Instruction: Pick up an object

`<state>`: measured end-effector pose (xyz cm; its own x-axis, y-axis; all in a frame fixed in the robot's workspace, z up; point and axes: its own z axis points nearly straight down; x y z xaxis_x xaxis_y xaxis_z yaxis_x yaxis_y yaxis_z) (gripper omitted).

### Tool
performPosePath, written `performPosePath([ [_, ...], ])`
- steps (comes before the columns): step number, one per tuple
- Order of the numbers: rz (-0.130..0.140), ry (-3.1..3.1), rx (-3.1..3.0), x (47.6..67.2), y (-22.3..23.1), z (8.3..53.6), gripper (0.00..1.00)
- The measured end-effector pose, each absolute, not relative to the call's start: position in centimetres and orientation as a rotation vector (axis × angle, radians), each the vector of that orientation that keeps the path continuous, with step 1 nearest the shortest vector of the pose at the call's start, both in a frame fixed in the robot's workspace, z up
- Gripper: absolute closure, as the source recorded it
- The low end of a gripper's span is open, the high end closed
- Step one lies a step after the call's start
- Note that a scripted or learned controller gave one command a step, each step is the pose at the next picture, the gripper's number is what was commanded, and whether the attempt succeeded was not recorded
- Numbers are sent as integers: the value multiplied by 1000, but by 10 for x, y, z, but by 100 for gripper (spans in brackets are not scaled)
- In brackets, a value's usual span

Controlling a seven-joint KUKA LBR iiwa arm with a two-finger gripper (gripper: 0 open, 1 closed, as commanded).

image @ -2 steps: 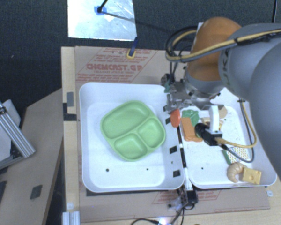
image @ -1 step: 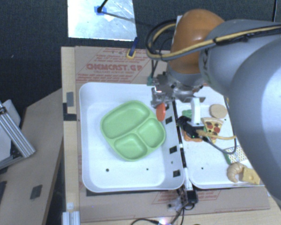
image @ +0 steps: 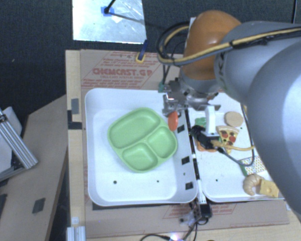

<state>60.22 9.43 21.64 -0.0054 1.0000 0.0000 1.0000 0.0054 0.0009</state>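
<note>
My gripper (image: 172,109) hangs over the right edge of the left bin (image: 98,185), just beyond the green divided plate (image: 142,138) that lies in that bin. A small orange-red piece (image: 173,121) sticks out below the fingers and looks pinched between them, a little above the bin floor. The grey arm with its orange band covers the upper right of the camera view and hides the far part of the right bin (image: 226,192).
The right bin holds a toy pizza slice (image: 229,134), a round tan biscuit (image: 234,118), a pale green piece (image: 211,120), a croissant (image: 251,184) and a yellow cheese wedge (image: 269,188). A divider with black clips (image: 190,159) separates the bins.
</note>
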Motion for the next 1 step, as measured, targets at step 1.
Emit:
performPosePath([
  [1,1,2223,2217,606,91,215,100],
])
